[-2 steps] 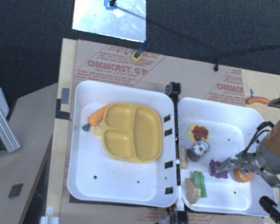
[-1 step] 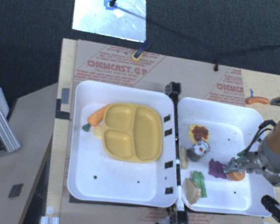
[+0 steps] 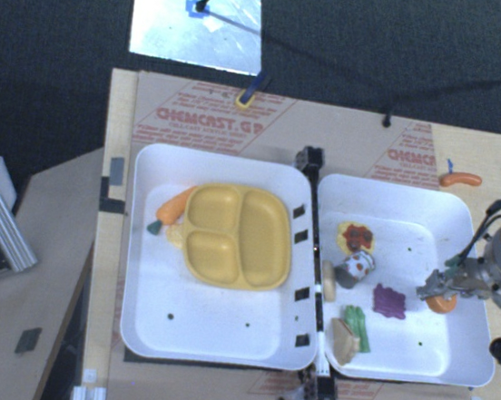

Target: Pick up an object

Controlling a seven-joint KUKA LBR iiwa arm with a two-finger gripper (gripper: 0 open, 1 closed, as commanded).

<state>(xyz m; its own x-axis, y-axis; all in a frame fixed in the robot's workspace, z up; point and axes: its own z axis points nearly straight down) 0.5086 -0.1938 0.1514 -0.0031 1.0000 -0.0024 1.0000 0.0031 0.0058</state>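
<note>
My gripper [image 3: 437, 287] is low over the right side of the right bin [image 3: 432, 214], at the end of the grey arm that comes in from the right. A small orange object [image 3: 444, 304] lies directly under and beside it, partly hidden by it; whether it is held I cannot tell. Further left in the same bin lie a purple piece [image 3: 390, 302], a grey and white toy [image 3: 356, 268], a yellow and red item [image 3: 356, 236], a green piece [image 3: 358, 322] and a tan wedge [image 3: 342, 340].
The left bin [image 3: 140, 308] holds a yellow divided plate [image 3: 232, 235] with a toy carrot [image 3: 174, 205] at its left edge. A black divider [image 3: 310, 248] runs between the bins. An orange item [image 3: 461, 179] lies on the bench behind the right bin.
</note>
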